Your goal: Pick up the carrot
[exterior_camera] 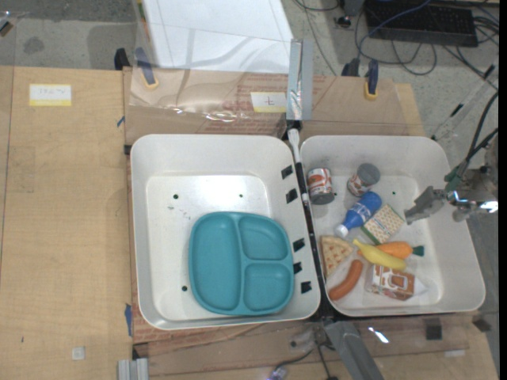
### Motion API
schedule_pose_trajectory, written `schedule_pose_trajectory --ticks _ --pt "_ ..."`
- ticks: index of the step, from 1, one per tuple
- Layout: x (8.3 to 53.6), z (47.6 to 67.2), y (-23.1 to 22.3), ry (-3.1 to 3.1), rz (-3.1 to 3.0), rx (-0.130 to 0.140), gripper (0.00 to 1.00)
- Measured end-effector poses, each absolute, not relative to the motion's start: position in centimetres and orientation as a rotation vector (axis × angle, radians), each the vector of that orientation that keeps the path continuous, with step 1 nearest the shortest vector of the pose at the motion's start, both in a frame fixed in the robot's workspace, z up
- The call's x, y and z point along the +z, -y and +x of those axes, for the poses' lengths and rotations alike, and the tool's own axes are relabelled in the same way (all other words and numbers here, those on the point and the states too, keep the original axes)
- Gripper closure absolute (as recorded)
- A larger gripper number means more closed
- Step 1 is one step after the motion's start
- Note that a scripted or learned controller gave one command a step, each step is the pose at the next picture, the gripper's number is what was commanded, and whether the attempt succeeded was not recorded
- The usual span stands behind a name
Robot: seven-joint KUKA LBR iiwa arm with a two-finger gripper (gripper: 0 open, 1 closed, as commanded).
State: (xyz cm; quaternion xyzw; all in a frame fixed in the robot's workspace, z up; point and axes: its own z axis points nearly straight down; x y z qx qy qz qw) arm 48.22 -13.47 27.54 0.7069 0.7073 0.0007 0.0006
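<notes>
The carrot point(395, 249) is small and orange with a green stub at its right end. It lies in the right bin point(455, 279), touching the right end of a yellow banana point(374, 253). My gripper point(417, 209) reaches in over the bin's right side. It hangs above and slightly right of the carrot, apart from it. Nothing shows held in it.
Around the carrot in the right bin are a snack packet point(390, 283), a sausage point(345, 280), a pizza slice point(334, 252), a cracker box point(383, 223), a blue bottle point(360, 212) and two cans point(320, 184). A teal divided plate point(242, 264) sits in the left bin point(158, 212).
</notes>
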Motion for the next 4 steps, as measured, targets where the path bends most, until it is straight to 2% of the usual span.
schedule_pose_trajectory --ticks 1,2,3,4 --pt "16.8 47.8 17.4 -2.096 2.341 0.000 0.00" --pt "9.3 50.3 14.6 -2.109 2.324 0.003 0.00" --pt "9.3 46.7 15.9 -2.263 2.177 0.004 0.00" --pt "10.3 46.7 16.5 -2.243 2.187 0.007 1.00"
